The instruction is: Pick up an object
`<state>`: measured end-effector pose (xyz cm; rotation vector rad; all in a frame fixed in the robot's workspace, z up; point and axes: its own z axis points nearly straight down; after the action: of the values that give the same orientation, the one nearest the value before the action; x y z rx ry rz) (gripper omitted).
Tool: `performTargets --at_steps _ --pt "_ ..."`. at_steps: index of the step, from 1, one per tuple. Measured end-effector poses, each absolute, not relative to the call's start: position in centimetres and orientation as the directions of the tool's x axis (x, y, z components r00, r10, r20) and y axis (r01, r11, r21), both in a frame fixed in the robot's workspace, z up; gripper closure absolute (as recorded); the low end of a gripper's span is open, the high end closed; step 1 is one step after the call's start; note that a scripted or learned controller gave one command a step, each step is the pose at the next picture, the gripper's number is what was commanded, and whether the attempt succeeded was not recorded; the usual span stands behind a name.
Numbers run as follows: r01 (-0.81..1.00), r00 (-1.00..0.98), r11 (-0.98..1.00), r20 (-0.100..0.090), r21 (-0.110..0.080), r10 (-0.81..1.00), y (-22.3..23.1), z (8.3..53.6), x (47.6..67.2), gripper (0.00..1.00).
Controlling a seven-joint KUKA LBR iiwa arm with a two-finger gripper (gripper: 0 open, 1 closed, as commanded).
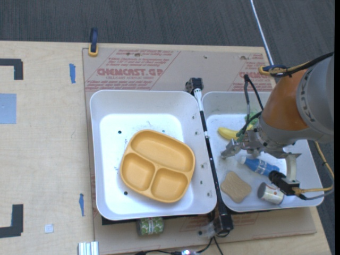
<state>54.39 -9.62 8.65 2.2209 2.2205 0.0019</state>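
Presently, gripper (232, 149): poised low in right bin (212, 106), finger spread undeterminable.
Banana (228, 133): just beside gripper.
Blue bottle (261, 167): near gripper, away from rim.

A yellow-orange divided tray (157, 166) sits in the white left bin (101, 142); at 3 o'clock, the white right bin (215, 106) holds a yellow banana (229, 133), a blue bottle (260, 167), a tan slice of bread (235, 187) and a white cup (271, 194). The grey arm (319, 102) wears an orange band (284, 105). Red lettering crosses the brown board (133, 68) at 12 o'clock; blue tape marks (72, 73) dot the pale wooden desk (42, 142) at 9 o'clock.
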Motion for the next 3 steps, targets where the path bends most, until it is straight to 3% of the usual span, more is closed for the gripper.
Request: performTargets --at_steps 1,3 --pt "1.000 0.000 0.000 -0.001 0.002 1.000 -9.6 8.6 55.5 0.00" --pt "1.000 0.001 -0.001 -0.001 0.007 1.000 -9.5 8.7 53.8 0.00"
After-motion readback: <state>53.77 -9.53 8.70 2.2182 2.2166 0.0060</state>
